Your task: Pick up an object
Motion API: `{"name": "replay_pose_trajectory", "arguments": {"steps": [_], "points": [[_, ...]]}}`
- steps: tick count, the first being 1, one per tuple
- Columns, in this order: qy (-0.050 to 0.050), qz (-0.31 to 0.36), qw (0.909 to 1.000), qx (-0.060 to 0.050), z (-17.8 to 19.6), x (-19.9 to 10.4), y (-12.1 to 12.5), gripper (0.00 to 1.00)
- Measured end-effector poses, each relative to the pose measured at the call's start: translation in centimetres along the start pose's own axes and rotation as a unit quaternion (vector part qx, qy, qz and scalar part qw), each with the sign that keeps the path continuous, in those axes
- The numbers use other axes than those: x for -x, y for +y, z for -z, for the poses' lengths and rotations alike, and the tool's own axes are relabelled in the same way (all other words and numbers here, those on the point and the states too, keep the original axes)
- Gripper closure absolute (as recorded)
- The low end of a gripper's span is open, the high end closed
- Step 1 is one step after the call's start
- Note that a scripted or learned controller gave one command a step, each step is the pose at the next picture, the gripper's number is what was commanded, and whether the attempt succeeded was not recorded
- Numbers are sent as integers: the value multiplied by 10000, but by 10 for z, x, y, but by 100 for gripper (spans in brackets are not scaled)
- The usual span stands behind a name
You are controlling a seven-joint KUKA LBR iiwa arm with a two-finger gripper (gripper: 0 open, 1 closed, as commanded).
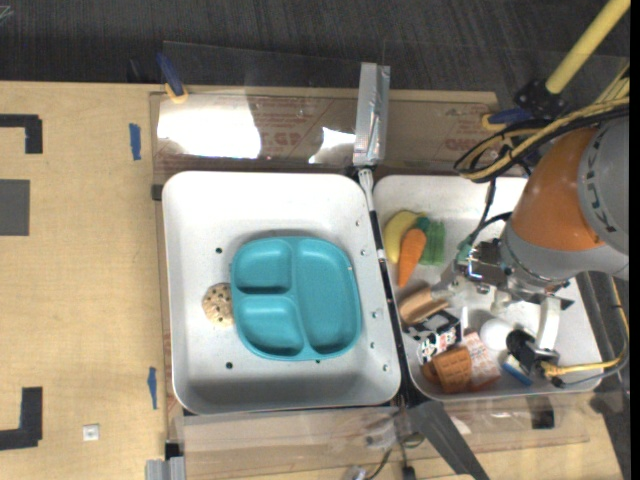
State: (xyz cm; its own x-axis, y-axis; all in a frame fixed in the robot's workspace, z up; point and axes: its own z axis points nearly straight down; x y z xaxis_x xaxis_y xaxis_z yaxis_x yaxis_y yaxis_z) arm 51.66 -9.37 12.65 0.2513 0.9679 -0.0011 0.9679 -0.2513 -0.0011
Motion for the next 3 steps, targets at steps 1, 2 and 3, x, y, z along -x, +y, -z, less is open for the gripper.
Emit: {"name": "replay_pose_trajectory", "arguments": {"steps": [1, 2, 3], "points": [[40, -568, 9983, 82, -33, 15, 19, 0], [6, 351, 9993, 110, -32, -7, 66, 0], [12, 425, 9990, 105, -33, 4, 121, 0]]}}
